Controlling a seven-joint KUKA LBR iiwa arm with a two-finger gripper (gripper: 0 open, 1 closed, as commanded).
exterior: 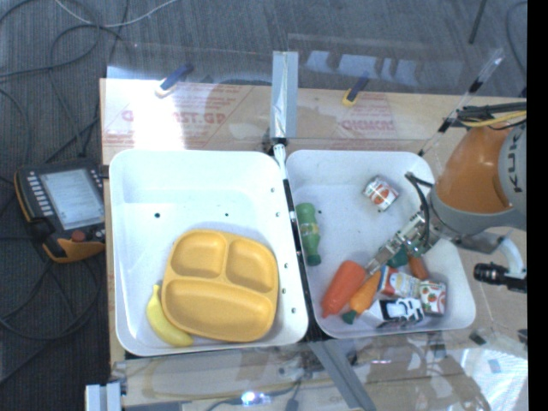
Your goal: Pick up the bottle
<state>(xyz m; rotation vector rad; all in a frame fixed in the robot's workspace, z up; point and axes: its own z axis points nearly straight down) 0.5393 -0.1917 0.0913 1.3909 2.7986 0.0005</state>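
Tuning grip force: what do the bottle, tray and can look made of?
Bottle: likely smooth plastic, glossy green with a pale highlight.
Tray: seemingly moulded plastic, uniform yellow, soft sheen, rounded compartments.
Can: probably metal, silvery ends, red label; too small to be sure.

From my remote seat I see a dark grey carpeted floor [257, 11] around the bench, with black cables [60, 24] snaking across it at the far left. The wooden bench top [402, 114] is pale and brightly lit, with clear plastic sheeting [214, 114] glaring across it. A teach pendant [62, 202] with an orange base lies on the floor, far off to the left.
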